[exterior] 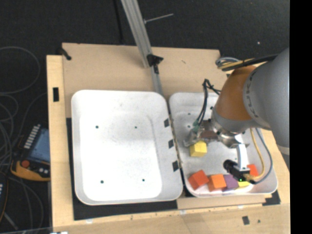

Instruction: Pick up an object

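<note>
Pincer [195, 139] over right bin [181, 104], grip unclear; 1 yellow block [198, 149], 2 orange blocks [198, 179], 1 purple block [231, 182].

yellow block [198, 149] | orange blocks [198, 179] | purple block [230, 182] | white bins [87, 130] | orange-banded grey arm [258, 96]

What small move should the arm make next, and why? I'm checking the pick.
Probably lift straight up a little. The hand sits at the yellow block in the right bin; a short lift would show whether the block comes along.
</note>
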`<state>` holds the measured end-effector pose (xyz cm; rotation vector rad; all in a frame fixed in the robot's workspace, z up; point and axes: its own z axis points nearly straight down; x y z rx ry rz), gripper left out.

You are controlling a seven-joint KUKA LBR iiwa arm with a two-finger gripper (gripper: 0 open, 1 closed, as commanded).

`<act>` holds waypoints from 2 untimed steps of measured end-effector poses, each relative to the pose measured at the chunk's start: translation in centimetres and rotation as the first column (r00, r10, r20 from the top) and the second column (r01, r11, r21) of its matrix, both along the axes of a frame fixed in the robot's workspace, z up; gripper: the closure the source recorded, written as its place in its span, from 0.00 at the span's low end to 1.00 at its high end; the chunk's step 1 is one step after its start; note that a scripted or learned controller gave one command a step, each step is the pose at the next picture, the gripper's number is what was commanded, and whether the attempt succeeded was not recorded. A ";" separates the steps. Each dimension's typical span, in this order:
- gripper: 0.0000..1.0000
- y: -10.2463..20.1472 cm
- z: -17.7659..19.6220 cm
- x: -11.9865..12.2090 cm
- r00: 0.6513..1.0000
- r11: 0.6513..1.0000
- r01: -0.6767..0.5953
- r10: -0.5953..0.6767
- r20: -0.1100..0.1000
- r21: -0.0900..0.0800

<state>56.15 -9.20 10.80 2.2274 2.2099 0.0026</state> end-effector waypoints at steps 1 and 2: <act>1.00 7.7 9.3 0.9 1.000 1.000 -0.017 0.017 0.005 0.004; 1.00 5.1 9.6 0.8 1.000 1.000 -0.006 0.006 -0.003 0.000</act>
